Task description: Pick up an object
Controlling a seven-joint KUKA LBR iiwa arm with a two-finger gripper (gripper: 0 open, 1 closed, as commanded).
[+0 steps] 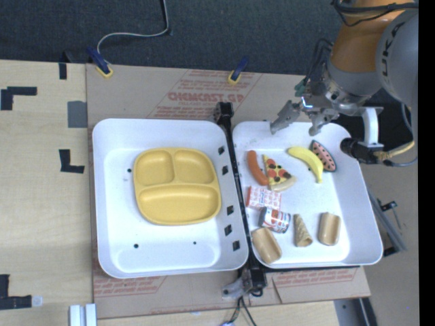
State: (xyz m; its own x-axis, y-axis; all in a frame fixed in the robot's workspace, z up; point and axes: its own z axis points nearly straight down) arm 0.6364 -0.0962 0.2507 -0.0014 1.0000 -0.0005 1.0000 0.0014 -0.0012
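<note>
Hovering over the far edge of the right bin [353, 202], my gripper [299, 122] hangs with its two fingers spread and nothing between them; one finger [281, 122] points toward the bin's far-left corner, the other [317, 125] sits just above the banana [307, 160].

That banana is yellow, curved, lying near the far-right part of the bin, and just beside it toward the right edge rests a watermelon slice [324, 156], red with a dark rind. Left of the banana lie a pizza slice [277, 173], yellow with red dots, and touching it an orange-red sausage [256, 167], both near the bin's left wall. Toward the middle sits a small red-and-white packet [262, 197], with a can [275, 219] lying on its side next to it; its label is too small for me to read. Along the near edge are three brown pieces that may be bread: a roll [266, 244] in the near-left corner, a cone [302, 231], and a loaf [329, 228].

In the left bin [112, 202] lies a yellow tray [178, 185] with three compartments, roughly central.
</note>
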